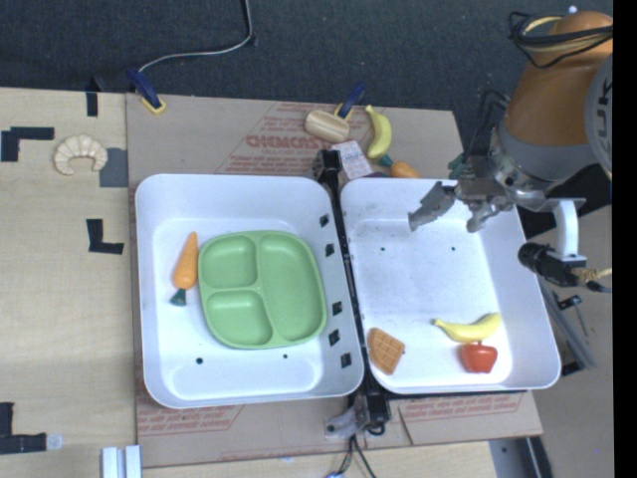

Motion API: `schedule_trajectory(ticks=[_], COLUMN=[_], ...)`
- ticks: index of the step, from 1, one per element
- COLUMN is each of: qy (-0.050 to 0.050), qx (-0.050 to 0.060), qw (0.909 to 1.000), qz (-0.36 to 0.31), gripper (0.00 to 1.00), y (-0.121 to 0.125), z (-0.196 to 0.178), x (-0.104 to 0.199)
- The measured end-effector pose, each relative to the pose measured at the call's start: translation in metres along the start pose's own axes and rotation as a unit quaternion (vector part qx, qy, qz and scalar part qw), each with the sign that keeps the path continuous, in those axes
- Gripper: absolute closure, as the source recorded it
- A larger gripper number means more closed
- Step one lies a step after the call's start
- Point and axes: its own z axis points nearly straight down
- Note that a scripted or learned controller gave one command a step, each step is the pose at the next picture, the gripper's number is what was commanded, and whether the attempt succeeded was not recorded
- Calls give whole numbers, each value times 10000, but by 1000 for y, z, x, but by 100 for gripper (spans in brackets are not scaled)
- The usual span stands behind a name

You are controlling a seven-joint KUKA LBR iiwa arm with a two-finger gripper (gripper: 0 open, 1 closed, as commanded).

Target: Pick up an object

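Two white bins on a cardboard-lined counter, arm at right.
Left bin (159,267): smooth green divided plate (264,289), tapered carrot (185,262) touching its left edge. Right bin (398,267): waffle (385,350), curved banana (468,327), glossy tomato (479,358) along the front; bare speckled floor under the gripper (450,210), fingers spread, nothing between.

Reaching in from the right, gripper (455,214) hanging at the far right, fingers (430,209) spread apart, holding nothing.
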Motion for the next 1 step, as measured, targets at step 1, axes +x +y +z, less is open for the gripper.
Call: schedule_trajectory(ticks=[1], qy=[-2], qx=[12], qw=[10000], qz=[12], gripper=[0], y=[-20], z=[107], x=[-63])
